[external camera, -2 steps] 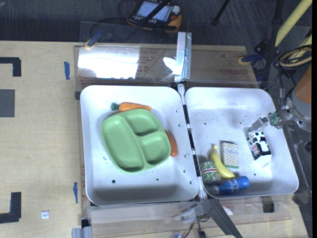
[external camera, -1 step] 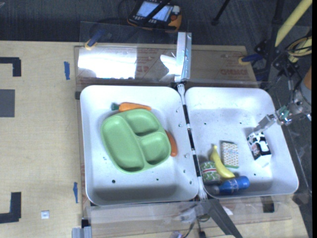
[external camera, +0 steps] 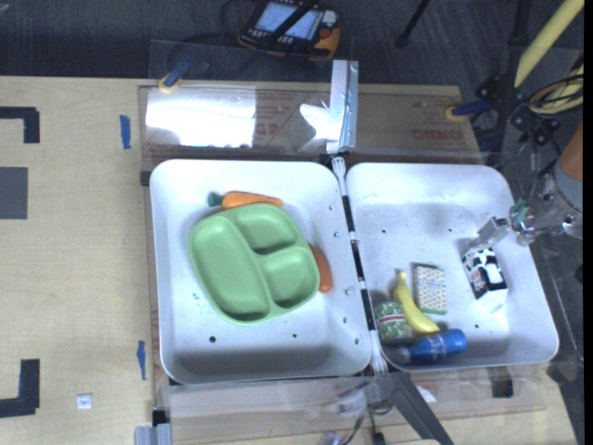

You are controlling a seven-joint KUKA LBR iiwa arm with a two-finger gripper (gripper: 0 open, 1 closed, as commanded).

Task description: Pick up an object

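Observation:
The right bin (external camera: pixel 435 197) holds a yellow banana (external camera: pixel 412 306), a pale speckled rectangular pad (external camera: pixel 429 287), a blue bottle (external camera: pixel 435 345) lying along the front wall and a green can (external camera: pixel 391 321) beside the banana. A small black-and-white object (external camera: pixel 485 273) lies near the bin's right wall. My gripper (external camera: pixel 488 239) reaches in over the right wall and hangs just above that black-and-white object, well right of the banana and pad.
The left bin (external camera: pixel 176 193) holds a green divided plate (external camera: pixel 252 261) with orange carrot-like pieces (external camera: pixel 250 198) at its far and right edges. A metal divider (external camera: pixel 345 105) and a clear panel stand behind the bins. Cables and stands crowd the far right.

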